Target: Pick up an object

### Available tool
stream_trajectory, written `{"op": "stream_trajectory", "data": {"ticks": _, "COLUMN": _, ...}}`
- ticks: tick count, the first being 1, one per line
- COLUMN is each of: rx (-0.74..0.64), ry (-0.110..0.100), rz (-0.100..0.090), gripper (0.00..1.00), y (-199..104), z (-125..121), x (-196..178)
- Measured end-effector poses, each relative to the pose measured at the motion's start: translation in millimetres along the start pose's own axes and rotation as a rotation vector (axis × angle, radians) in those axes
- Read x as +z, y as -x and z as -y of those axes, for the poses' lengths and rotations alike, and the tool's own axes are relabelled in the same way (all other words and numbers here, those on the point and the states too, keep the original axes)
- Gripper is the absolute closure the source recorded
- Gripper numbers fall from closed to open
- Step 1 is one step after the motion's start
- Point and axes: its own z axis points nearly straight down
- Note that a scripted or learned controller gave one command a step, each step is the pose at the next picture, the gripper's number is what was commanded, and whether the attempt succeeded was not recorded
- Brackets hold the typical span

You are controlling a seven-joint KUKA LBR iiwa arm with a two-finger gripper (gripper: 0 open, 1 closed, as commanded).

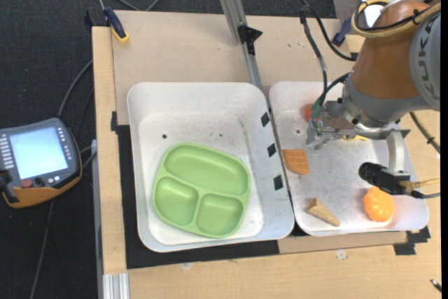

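Tan wedge [322, 212] (tip up-left), axis diagonal.

Two white bins [140, 150]; one green tray [201, 189]; four small items [297, 162].

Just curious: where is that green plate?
The green plate lies in the left bin, toward its front, across the divider from the orange waffle piece.
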Motion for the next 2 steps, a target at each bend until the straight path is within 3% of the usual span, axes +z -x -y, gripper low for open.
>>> {"op": "stream_trajectory", "data": {"ticks": 2, "rx": 0.0, "ry": 0.004, "rz": 0.002, "gripper": 1.0, "y": -106.2, "z": -0.5, "x": -4.8}}
